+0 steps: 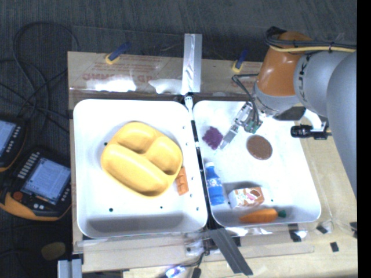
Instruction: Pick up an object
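You have five things in the right bin [301, 172] — one purple cluster [213, 136], one brown disc [259, 147], one blue bottle [214, 184], one small carton [246, 197] and one carrot [259, 215]. The left bin [87, 155] holds one big yellow object [141, 157] and one small orange piece [182, 180]. Your arm slants down from the right; the gripper [231, 136] hangs just beside the purple cluster, fingers narrow, nothing between them — open or closed, you cannot tell.

Left bin [93, 213]: bread toy [141, 158]. Right bin [301, 190]: bottle [214, 185], carton [246, 197], carrot [259, 215] near front.
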